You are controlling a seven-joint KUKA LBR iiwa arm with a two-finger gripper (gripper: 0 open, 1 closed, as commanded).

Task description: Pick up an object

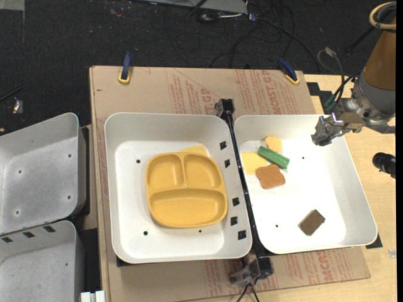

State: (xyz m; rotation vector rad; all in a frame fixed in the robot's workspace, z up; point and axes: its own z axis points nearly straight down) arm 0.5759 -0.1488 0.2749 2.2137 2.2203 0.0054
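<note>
Gripper (322, 136) over upper-right edge of right white bin (352, 187); can't tell finger state, too small/dark. Targets in that bin: green stick-shaped block (272, 156) lying across flat yellow pieces (253, 162), brown toast-like slab (271, 178), dark brown square tile (312, 221). Risk: clustered items w/ overlap, so descent may nudge, not grasp. Tile is isolated, safer.

Bright, even light falls from above, and the two white bins (296, 244) look nearly washed out. Shadows are soft and short. The dark floor (50, 36) at the far side is grainy. Detail is slightly soft throughout.
</note>
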